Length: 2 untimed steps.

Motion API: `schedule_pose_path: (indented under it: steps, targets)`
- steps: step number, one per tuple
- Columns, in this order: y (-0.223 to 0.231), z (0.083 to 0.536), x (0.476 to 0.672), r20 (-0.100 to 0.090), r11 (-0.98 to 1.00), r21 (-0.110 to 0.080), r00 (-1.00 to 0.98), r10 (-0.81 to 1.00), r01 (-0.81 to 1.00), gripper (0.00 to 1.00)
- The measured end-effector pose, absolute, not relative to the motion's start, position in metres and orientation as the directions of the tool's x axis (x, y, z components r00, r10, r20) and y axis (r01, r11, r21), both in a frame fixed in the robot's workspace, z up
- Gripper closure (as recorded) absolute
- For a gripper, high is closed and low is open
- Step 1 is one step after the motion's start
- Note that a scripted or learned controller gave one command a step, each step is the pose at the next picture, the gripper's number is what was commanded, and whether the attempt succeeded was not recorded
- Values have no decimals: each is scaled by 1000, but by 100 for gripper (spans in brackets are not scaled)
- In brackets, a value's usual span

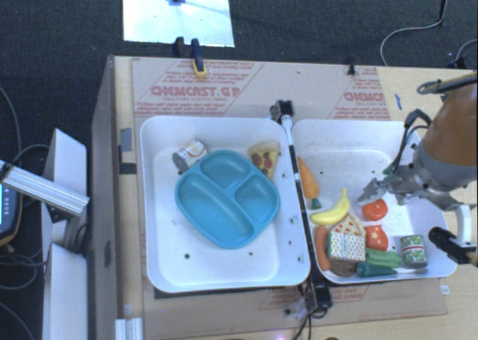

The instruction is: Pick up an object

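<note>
Claw (376, 195) sits low over red tomato piece (376, 210) in right bin (336, 144), grip state unclear; crowded banana (332, 211) nearby could cause a miss.

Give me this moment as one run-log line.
arm: over right bin | gripper: beside tomato, nothing seen held | left bin: blue tray, can, pizza slice

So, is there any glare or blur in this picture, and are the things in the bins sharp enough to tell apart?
Camera view: strong glare washes out the white sheet at the top; the arm at the right edge looks soft; the blue tray and banana are sharp enough; the claw is too small to read.
</note>
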<state>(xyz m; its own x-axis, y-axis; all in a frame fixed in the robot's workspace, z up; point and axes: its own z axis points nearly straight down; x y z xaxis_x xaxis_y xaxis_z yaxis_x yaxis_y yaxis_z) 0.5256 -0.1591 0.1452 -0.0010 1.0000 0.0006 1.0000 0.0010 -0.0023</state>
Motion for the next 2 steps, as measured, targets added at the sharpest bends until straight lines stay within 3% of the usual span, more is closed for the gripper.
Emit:
schedule_pose_path:
  steps: [1, 2]
  targets:
    - [-160, 86, 531, 0, 1, 0, -1, 1000, 1000, 0]
    - [-160, 98, 533, -1, 1, 6, -1, 1000, 1000, 100]
